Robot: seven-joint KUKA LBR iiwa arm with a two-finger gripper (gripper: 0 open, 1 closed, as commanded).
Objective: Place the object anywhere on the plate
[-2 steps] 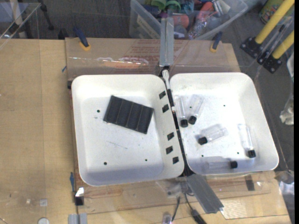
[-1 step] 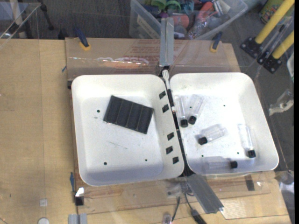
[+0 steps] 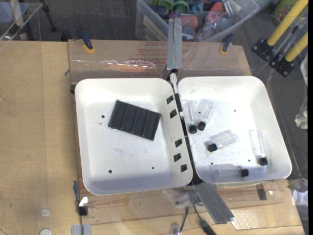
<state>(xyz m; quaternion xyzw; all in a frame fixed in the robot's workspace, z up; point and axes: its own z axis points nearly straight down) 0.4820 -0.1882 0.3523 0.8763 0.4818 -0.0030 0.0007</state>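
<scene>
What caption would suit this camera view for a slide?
Left bin holds a dark ribbed plate; right bin holds several clear vials with black caps.

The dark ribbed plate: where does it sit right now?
In the camera view the dark ribbed plate lies flat in the left bin, in its upper middle, tilted slightly, apart from the clear vials scattered in the right bin.

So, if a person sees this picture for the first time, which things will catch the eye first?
The dark ribbed rectangular plate stands out most, lying flat and slightly askew in the left white bin. Next come the clear plastic vials with black caps, scattered in the right white bin. Behind the bench, a clear tub of colourful toys draws attention at the top.
</scene>
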